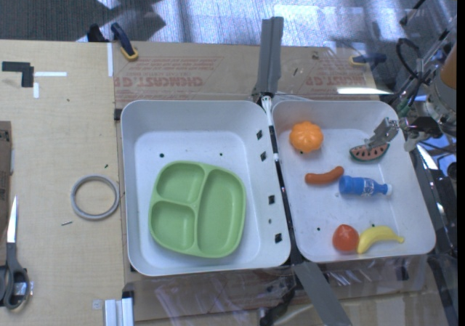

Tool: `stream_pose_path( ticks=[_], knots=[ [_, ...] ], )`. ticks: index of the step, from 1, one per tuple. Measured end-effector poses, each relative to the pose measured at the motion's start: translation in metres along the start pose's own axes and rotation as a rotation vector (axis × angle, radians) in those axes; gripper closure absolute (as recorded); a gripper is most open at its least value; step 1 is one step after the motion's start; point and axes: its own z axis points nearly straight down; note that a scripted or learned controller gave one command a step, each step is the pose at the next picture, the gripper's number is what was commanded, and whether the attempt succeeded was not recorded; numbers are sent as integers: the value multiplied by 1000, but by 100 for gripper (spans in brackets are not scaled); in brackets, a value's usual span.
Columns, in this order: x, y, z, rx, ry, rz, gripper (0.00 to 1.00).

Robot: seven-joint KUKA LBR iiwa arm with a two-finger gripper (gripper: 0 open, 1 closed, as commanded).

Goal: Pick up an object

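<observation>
The right bin holds several toy foods: an orange fruit, a watermelon slice, a sausage, a blue bottle, a red tomato and a yellow banana. A green divided plate lies in the left bin. My gripper hangs at the right bin's far right corner, just above and right of the watermelon slice. Nothing is seen in its grasp.
A grey tape ring and scissors lie on the bench left of the bins. An upright grey bar stands behind the seam between the bins. Cables crowd the right side near the arm.
</observation>
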Motion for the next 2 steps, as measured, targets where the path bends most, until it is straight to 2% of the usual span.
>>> stream_pose_path(
  ticks=[1,2],
  knots=[
    [34,79,136,-6,-2,-2,0],
    [37,-25,139,-1,0,3,0]
  ],
)
